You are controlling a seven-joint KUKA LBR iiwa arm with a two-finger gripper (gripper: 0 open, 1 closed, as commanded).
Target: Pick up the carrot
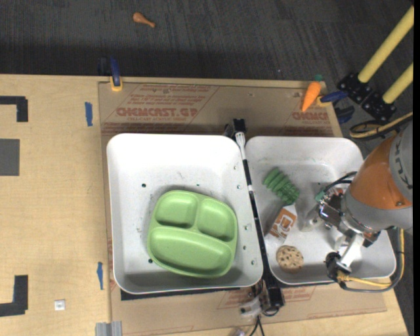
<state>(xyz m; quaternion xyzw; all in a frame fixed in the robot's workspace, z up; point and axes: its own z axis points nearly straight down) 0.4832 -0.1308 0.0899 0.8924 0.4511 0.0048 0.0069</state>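
The carrot (311, 96) is small and orange with a green top. It lies on the cardboard behind the right bin (308, 149), outside it and near the far right corner. My gripper (323, 211) is low inside the right bin, toward its right side, well in front of the carrot and apart from it. The grey wrist and orange band (379, 186) cover much of the gripper.
The right bin holds a green ridged toy (282, 185), a brown and white packet (283, 223) and a cookie (289, 257). A green divided plate (193, 233) lies in the left bin (131, 197). Blue clamps and yellow poles (387, 46) stand near the carrot. An orange object (143, 20) lies on the floor.
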